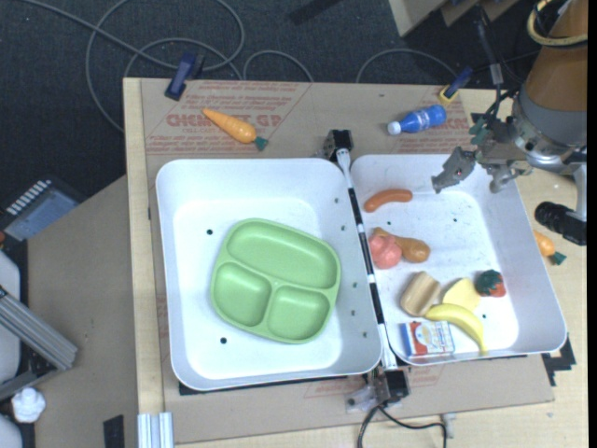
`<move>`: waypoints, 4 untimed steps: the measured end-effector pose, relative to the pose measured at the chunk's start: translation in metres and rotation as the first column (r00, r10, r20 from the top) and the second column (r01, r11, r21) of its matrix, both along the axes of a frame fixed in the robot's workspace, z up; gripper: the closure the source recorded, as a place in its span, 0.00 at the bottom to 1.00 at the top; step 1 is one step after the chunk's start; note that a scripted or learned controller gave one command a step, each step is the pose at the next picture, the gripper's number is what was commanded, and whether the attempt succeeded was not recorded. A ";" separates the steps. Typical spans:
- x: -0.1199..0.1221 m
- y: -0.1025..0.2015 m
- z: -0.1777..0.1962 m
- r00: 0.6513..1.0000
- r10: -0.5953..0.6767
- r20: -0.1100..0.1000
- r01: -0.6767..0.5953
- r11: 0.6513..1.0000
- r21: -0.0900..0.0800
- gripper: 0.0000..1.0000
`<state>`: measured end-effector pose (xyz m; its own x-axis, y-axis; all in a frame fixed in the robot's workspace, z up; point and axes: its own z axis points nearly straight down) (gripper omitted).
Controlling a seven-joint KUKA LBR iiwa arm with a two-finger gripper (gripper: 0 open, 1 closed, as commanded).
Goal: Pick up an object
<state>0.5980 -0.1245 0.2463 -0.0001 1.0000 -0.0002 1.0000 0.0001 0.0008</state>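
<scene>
— Where does the pincer [476, 168] sit?
— Over the upper part of the right bin [522, 227], at the end of the arm [558, 82] that comes in from the right. Its two fingers stand spread apart, one toward the left at [451, 171] and one toward the right, with nothing between them.

— And the things it could pick up?
— They lie in the right bin. A sausage [387, 198] is near the top left, to the left of and a little below the pincer and apart from it. Lower, against the divider, sits a pink toy [382, 249] touching an orange-brown piece [413, 247]. Near the front are a bread roll [420, 292], a banana [460, 314], a strawberry [491, 284] and a small carton [430, 339].

— The left bin?
— The left bin [187, 203] holds a green divided plate [275, 280].

— Anything outside the bins?
— On the surface [149, 138] behind them lie a carrot [233, 126] and a blue bottle [417, 120].
</scene>
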 end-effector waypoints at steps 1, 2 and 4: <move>-0.015 0.016 -0.138 1.000 -0.001 -0.004 0.001 1.000 0.001 0.00; -0.031 0.022 -0.162 1.000 -0.001 -0.003 0.001 1.000 0.001 0.00; -0.045 0.077 -0.061 1.000 0.001 0.000 -0.001 1.000 0.001 1.00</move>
